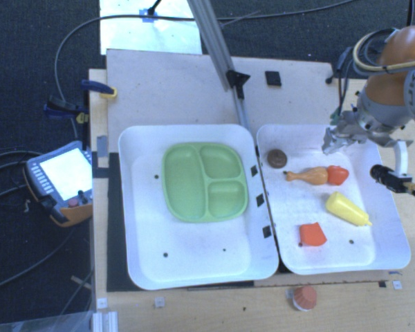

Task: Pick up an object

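The right bin (373, 251) holds a brown ball (277, 159), an orange gourd-shaped toy (310, 177) lying against a red piece (337, 176), a yellow wedge (347, 209) and an orange block (312, 234). My gripper (334, 141) hangs over the back of this bin, just above and behind the red piece, with nothing seen between its fingers. It touches none of the objects.
A green divided plate (205, 181) lies in the left bin (145, 254). A metal pole (213, 37) slants across the back board. A brown disc (304, 298) sits on the bench's front edge. A handheld pendant (61, 183) lies at far left.
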You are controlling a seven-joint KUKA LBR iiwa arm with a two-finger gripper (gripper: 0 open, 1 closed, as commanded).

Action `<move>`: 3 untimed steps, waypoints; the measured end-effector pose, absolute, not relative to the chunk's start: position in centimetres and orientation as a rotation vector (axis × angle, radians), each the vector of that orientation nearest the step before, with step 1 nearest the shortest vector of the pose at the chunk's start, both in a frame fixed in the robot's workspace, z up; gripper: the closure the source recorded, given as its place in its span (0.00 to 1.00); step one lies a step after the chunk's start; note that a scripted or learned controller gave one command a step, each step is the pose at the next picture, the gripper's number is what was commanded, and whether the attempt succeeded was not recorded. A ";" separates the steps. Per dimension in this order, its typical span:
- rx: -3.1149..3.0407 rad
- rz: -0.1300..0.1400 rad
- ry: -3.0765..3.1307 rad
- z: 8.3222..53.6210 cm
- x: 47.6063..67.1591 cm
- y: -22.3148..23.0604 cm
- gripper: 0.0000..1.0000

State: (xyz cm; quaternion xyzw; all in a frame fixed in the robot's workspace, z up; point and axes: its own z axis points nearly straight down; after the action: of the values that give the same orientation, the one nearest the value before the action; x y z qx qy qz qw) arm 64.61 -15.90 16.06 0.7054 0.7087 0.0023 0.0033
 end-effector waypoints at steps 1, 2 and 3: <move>2.210 0.007 2.222 21.6 64.8 -15.9 1.00; 2.212 0.002 2.232 20.9 62.5 -10.7 1.00; 2.211 0.003 2.233 22.2 60.2 -5.6 1.00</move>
State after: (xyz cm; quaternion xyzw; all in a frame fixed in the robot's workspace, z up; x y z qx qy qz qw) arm 60.18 -5.63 22.21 0.7036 0.7106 0.0011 -0.0005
